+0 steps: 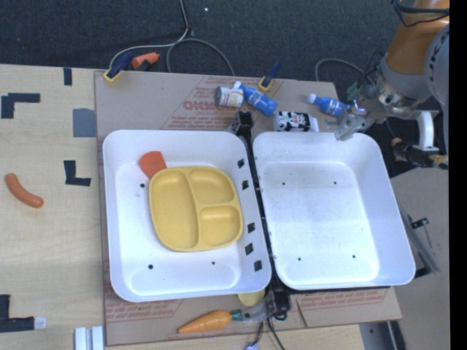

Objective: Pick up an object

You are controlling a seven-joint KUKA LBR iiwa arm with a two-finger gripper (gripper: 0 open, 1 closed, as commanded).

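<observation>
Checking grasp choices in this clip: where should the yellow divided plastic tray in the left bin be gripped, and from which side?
Probably by the yellow divided plastic tray's raised outer rim, coming straight down. It lies flat and is too wide to span; the left edge looks freest, away from the orange block.

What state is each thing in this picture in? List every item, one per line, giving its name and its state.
Left bin: holds the tray and the orange block.
Yellow tray: flat, compartments bare.
Orange block: beside the tray's upper left corner.
Right bin: nothing in it.
Gripper: over the right bin's far rim, holding nothing visible.
Carrot: lying outside the bins, at the near edge.
</observation>
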